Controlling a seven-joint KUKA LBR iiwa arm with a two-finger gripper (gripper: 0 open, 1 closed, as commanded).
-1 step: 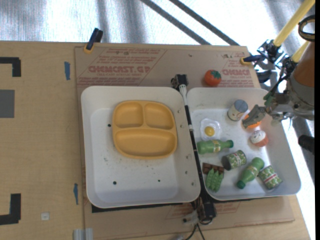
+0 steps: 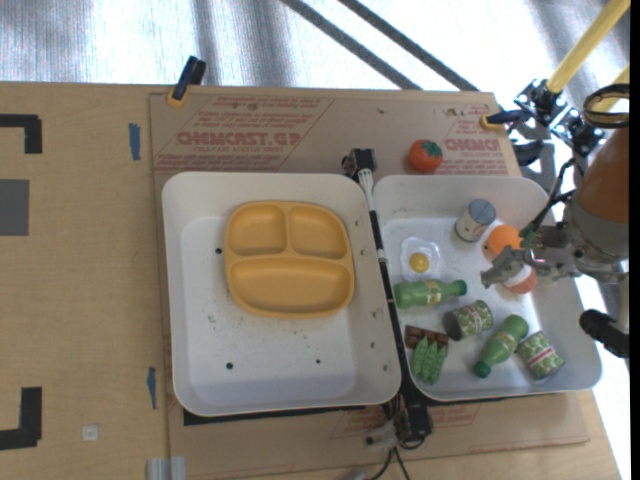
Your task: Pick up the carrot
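The carrot (image 2: 503, 239) shows as an orange lump with a bit of green at its right end, lying in the right part of the right bin (image 2: 455, 196). My gripper (image 2: 512, 271) hangs just in front of it and partly over it, reaching in from the right. A small orange and white piece (image 2: 520, 282) peeks out right below the gripper; I cannot tell whether it belongs to the carrot. Nothing is visibly lifted off the bin floor.
The right bin also holds a grey-blue can (image 2: 476, 218), a fried egg (image 2: 420, 260), two green bottles (image 2: 428, 292) (image 2: 500, 343), two green cans (image 2: 468, 320) (image 2: 540, 354) and a dark green vegetable (image 2: 428, 358). A yellow divided plate (image 2: 290, 258) lies in the left bin (image 2: 190, 298). An orange tomato (image 2: 425, 155) sits behind the bins.
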